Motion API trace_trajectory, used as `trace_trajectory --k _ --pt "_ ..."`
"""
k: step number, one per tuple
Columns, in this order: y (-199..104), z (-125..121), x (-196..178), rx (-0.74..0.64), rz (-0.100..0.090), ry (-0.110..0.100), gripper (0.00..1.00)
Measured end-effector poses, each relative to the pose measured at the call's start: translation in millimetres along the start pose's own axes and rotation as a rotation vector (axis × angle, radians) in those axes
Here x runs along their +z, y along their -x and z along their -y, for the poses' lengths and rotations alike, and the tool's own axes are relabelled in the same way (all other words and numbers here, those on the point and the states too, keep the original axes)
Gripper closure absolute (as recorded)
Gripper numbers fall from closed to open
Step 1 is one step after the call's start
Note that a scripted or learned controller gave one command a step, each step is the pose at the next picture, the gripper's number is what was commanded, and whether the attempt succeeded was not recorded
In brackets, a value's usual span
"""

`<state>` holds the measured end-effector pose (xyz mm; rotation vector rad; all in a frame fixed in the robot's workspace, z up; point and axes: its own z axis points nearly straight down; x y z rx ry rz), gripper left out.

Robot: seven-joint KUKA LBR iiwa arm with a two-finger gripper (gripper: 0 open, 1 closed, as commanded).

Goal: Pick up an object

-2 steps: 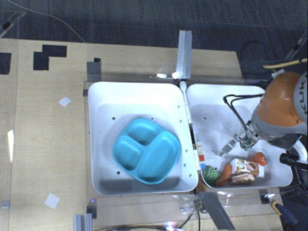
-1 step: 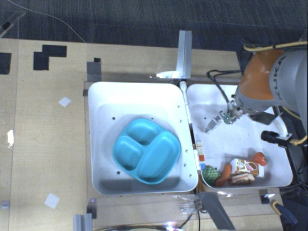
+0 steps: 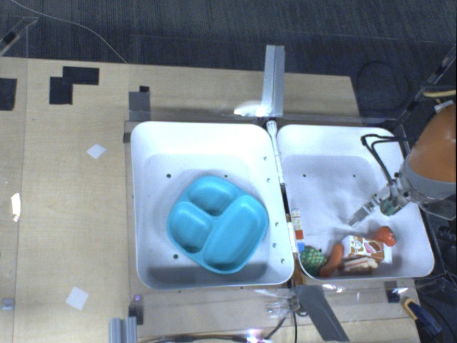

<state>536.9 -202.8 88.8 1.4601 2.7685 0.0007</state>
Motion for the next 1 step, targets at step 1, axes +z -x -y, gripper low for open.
trace_trajectory --k 1 --pt "-0.5 5.9 -60.2 -0.074 -0.004 0.000 0.00"
